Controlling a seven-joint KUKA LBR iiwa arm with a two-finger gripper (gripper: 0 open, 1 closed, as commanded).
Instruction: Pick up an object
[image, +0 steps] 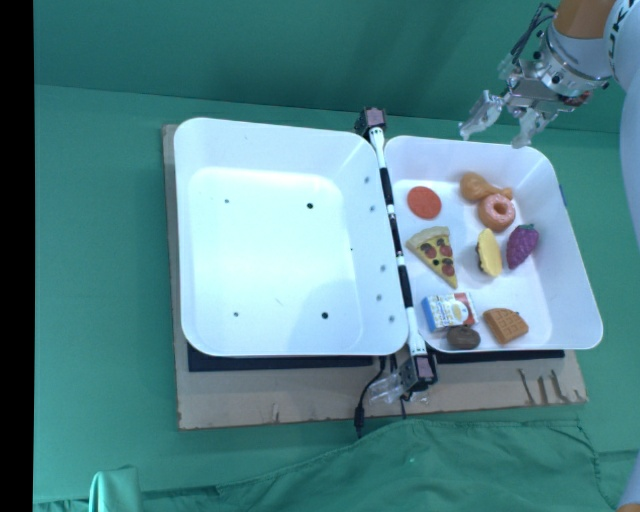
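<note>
Your end effector (503, 120) hangs with fingers apart, holding nothing, above the far edge of the right bin (575, 300) near the donut (496, 212).

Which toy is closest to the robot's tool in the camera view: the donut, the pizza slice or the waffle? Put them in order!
Counting from the tool, above the far edge of the right bin:
1. Donut, near the bin's far end, closest.
2. Pizza slice, in the middle of the bin, toward its left wall.
3. Waffle, at the bin's near end, farthest.
</note>
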